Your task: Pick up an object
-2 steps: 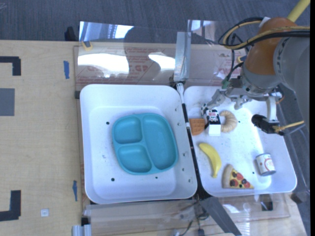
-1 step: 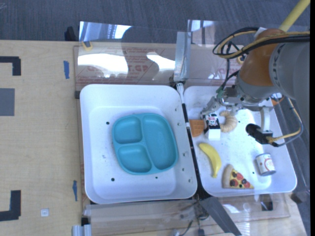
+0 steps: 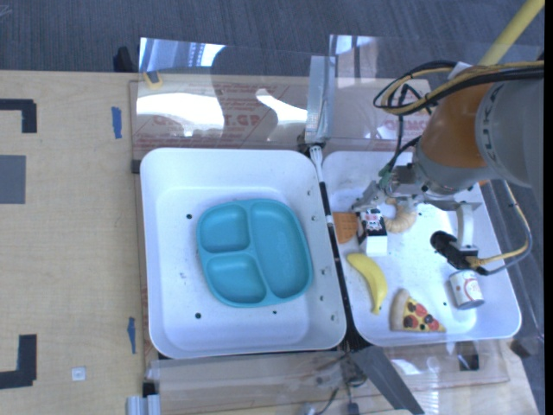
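Beside the banana (image 3: 371,280), the gripper (image 3: 373,223) hung low over a white block (image 3: 377,245), evidently lined up for a pick. Whether its fingers were released or clenched could not be told.

The arm (image 3: 484,128) is reaching from the right into the right bin (image 3: 501,318), and its gripper (image 3: 373,225) is hanging low near the bin's left wall. A banana (image 3: 370,279), a pizza slice (image 3: 413,313) and a small can (image 3: 467,290) are lying there. A teal divided plate (image 3: 253,251) is sitting in the left bin (image 3: 164,232).
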`<state>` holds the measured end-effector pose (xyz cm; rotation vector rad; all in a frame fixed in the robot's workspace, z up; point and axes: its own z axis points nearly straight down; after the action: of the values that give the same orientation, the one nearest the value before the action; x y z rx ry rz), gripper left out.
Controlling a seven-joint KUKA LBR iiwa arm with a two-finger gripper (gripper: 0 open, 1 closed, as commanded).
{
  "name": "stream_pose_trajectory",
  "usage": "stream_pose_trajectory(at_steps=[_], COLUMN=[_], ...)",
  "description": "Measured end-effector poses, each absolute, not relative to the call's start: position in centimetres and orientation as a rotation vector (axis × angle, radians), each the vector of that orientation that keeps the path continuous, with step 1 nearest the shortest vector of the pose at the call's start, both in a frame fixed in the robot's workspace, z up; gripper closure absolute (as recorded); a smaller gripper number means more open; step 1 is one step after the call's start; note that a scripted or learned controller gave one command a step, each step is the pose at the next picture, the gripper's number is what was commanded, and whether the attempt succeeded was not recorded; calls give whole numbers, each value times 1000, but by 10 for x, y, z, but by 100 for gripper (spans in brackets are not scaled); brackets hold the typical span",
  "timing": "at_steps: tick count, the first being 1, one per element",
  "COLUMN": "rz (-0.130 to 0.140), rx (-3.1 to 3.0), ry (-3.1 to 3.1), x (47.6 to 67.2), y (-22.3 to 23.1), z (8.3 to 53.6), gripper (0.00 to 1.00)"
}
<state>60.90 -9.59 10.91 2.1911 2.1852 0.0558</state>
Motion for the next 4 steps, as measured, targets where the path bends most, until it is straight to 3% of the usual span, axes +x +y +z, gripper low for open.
stream_pose_trajectory(at_steps=[4], rz=[59], rx=[2190], ry=[2185], x=[584], y=[-95], z=[109], gripper=[0])
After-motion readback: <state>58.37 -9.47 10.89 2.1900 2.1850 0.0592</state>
